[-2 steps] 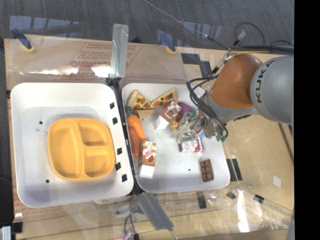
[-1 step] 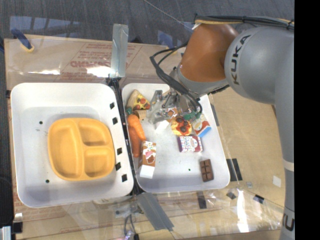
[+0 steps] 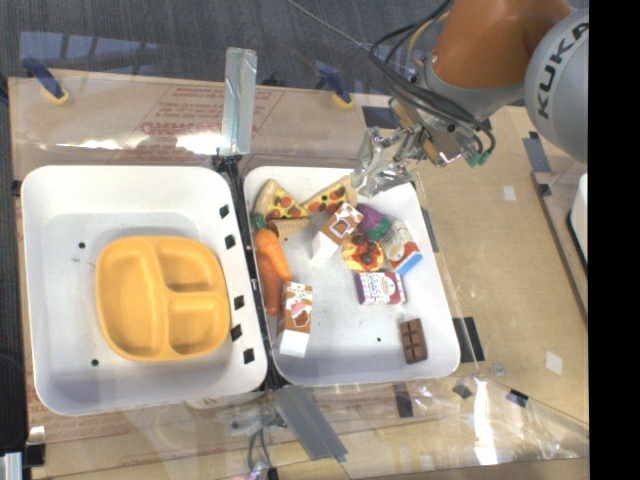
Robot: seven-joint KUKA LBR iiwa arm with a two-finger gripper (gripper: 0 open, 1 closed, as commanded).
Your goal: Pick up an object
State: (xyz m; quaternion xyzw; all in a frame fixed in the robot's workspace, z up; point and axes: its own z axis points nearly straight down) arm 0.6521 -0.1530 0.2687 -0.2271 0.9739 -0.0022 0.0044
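While gripper point(image 3: 378, 173) hangs at far rim of right bin point(image 3: 440, 298), metal fingers point(image 3: 370, 163) stand slightly apart, nothing between them. Nearest camera, well below fingers: brown ridged chocolate bar point(image 3: 413, 339), boxy printed carton point(image 3: 296, 313). Midway: smooth tapered orange carrot point(image 3: 270, 263), pink packet point(image 3: 378, 287). Just beneath fingertips: triangular pizza slice point(image 3: 331, 199). Far left of fingers: glossy yellow compartment tray point(image 3: 160, 296) in left bin point(image 3: 60, 193).

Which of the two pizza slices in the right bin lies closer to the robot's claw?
The right-hand pizza slice, just below and left of the gripper. The other pizza slice lies farther left, by the wall between the bins, above the carrot.
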